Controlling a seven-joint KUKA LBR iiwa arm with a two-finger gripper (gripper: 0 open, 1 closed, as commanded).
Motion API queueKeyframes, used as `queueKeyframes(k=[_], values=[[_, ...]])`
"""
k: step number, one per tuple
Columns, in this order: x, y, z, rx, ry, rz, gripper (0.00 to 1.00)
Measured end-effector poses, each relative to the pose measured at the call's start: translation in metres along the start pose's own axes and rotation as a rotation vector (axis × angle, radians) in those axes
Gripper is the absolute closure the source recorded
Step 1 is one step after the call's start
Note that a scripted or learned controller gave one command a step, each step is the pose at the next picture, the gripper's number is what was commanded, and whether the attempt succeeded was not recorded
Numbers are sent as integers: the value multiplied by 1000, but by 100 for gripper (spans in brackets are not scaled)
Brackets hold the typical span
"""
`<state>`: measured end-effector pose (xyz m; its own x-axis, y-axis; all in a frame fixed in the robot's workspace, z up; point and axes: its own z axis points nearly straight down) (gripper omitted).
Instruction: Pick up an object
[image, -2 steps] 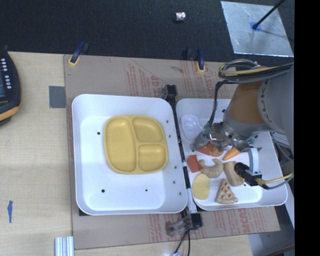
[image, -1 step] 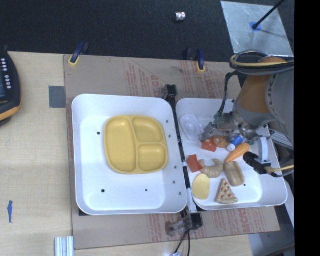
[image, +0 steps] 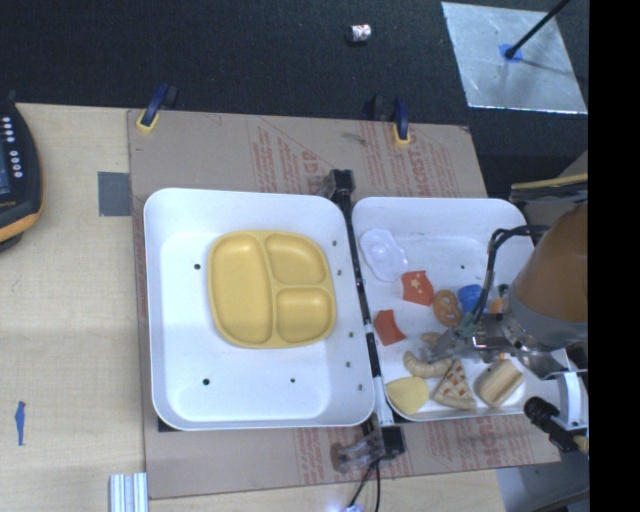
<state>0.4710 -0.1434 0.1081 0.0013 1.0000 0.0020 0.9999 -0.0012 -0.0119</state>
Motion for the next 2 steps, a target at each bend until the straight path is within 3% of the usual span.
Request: queueKeyframes(k=[1,2], values=[[30,66,15,-14,-4,-10,0],[45,126,14,-15,-2,-9,0]])
